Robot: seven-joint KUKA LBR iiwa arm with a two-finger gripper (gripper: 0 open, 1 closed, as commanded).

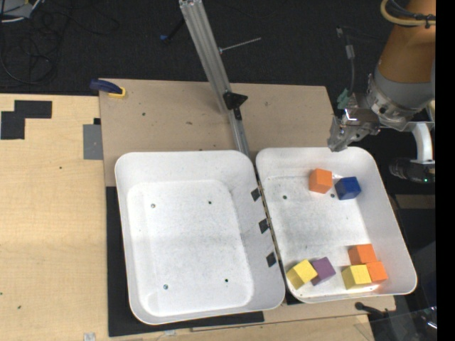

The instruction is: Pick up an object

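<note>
Your tool point(346, 135) hangs over the far rim of the right bin point(398, 222), above the contents and touching none of them; at this angle you cannot tell how it is set, so do not count on it being ready to close. Everything worth taking lies in that right bin. Nearest the tool are an orange cube point(320, 180) and a blue cube point(348, 187), sitting just beside each other with a narrow gap between them. Along the near edge you have a yellow cube point(302, 272) touching a purple cube point(323, 268), and a tight cluster of a second yellow block point(356, 275) against two orange blocks point(368, 261). These look like small, rigid, light blocks with flat, smooth faces, so they should neither crush nor sag, though a smooth face may slip if you pinch it off-centre or on a corner. Take the orange cube across two opposite flat faces, choosing the pair that keeps you off the blue neighbour. The clustered blocks leave little room beside them. The left bin point(135, 190) offers you no target.
</note>
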